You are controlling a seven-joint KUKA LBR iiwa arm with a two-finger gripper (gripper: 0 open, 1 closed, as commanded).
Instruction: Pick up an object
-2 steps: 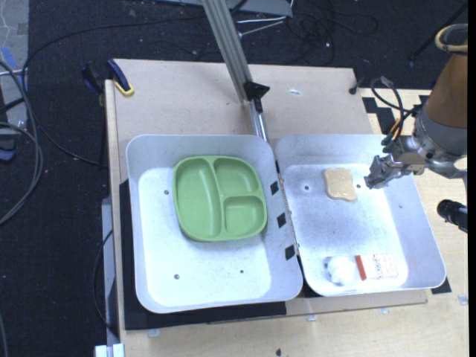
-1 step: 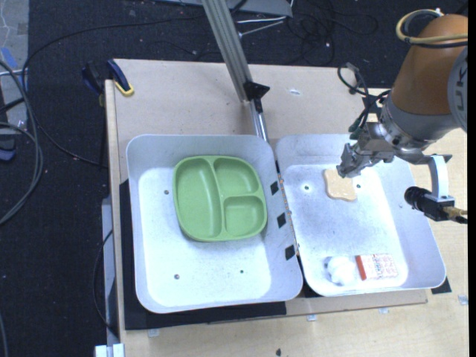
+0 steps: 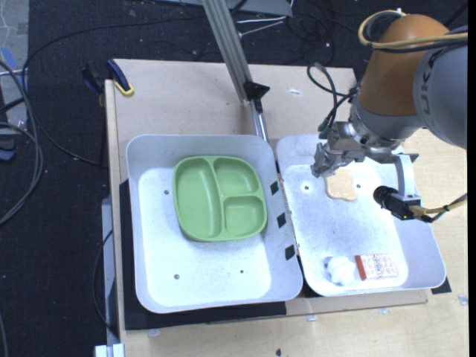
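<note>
The pincer [image 3: 325, 162] hangs low over the far end of the right bin [image 3: 387, 233], and I cannot tell from this angle how it is set. Just beside it, toward the near right, lies a flat tan piece [image 3: 343, 187] (shaped like a slice of toast) on the bin floor, its top edge partly hidden under the wrist. At the bin's near end, well apart from the pincer, sit 2 more things side by side: a small white lump [image 3: 341, 269] and a red and white packet [image 3: 379, 266]. The left bin [image 3: 152, 274] holds a green tray [image 3: 220, 197] with 3 compartments.
</note>
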